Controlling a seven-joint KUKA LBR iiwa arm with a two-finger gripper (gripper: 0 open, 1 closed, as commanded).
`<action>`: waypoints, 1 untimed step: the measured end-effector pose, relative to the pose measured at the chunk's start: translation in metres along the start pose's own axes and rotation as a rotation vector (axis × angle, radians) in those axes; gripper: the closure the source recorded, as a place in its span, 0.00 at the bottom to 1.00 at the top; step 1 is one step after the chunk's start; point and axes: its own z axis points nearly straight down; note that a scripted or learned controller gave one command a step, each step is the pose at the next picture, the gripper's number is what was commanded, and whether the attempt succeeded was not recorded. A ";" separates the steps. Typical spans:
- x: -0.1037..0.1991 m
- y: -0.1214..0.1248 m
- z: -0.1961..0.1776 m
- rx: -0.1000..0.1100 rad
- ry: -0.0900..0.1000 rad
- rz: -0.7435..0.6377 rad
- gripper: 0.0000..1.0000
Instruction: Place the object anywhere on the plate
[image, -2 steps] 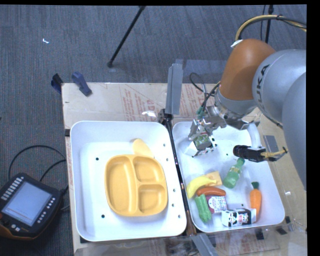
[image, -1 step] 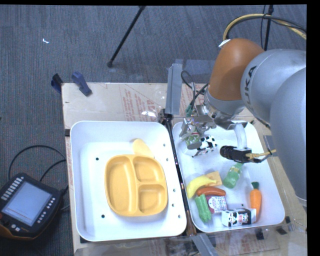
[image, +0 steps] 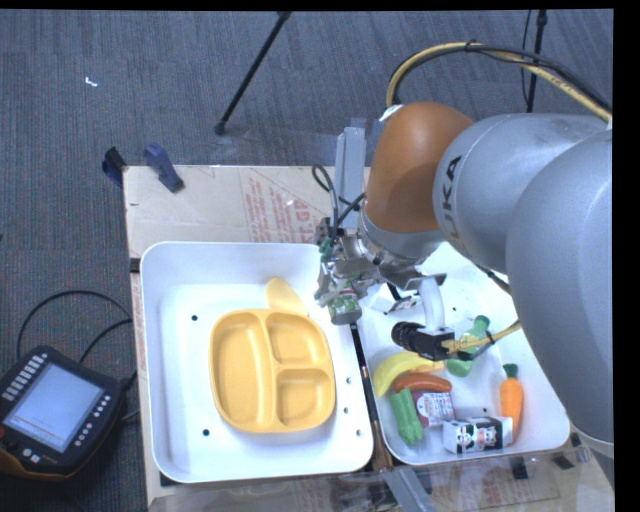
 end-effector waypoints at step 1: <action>0.000 0.000 -0.008 0.004 0.001 0.001 1.00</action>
